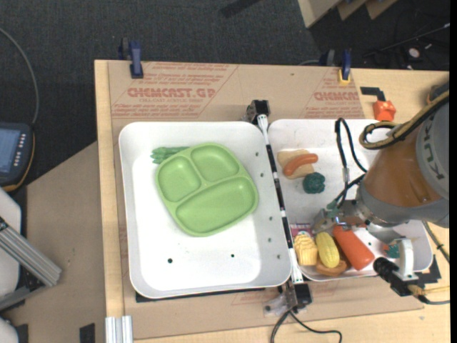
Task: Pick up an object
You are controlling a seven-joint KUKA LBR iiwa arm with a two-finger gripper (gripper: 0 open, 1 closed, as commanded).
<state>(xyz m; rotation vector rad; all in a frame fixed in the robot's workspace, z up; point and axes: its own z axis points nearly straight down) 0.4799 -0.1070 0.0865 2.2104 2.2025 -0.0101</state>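
**Arm low over the right bin's toy food**

The desk (178,84) is a pale wooden board with red lettering printed across its far strip, blue clamps (133,57) gripping its back edge, and dark carpet (143,13) beyond it. Two shallow white bins sit side by side. The left bin (143,263) holds a glossy green divided plate (207,188), rounded, with three compartments. In the right bin (314,131) lie a toy hot dog (298,162), a dark green knobbly ball (313,184), two ridged yellow corn cobs (318,249) and a smooth orange carrot (353,249), clustered at the near edge. The end effector (334,219) sits just above the corn and carrot; I cannot tell how it is set.
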